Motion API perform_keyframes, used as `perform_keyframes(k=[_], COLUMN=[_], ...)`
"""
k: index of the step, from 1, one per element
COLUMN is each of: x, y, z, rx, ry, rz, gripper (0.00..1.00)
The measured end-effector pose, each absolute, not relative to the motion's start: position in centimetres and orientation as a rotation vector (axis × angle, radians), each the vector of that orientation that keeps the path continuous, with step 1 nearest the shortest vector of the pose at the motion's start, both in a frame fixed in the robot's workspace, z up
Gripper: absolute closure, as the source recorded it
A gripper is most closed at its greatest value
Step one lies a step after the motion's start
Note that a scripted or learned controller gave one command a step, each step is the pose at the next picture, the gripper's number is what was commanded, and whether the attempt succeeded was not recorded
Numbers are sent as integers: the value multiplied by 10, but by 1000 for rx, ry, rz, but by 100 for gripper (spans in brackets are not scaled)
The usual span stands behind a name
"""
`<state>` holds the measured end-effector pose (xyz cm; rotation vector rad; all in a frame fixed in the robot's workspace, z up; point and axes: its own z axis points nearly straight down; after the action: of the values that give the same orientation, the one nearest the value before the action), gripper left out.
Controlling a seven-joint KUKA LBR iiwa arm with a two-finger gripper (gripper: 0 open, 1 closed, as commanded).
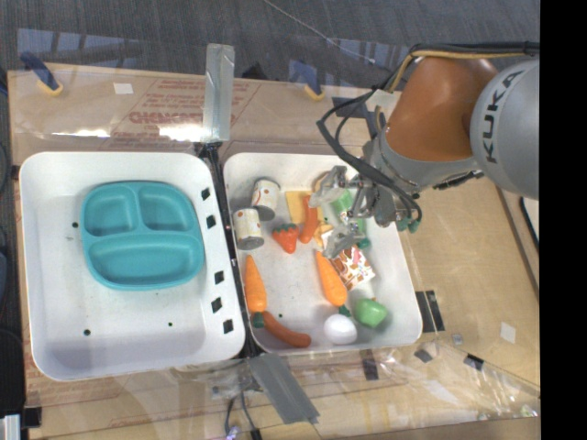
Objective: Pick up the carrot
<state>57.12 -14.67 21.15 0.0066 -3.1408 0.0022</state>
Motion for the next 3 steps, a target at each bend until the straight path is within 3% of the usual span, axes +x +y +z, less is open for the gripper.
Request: perform_keyframes(k=[1, 2, 3], x=[535, 501, 502], y=[-158, -141, -139], z=[93, 91, 100], rx=[227, 439, 453], ry=[-3131, -3108, -3107], rz=[-2, -3, -4], gripper=[0, 0, 100])
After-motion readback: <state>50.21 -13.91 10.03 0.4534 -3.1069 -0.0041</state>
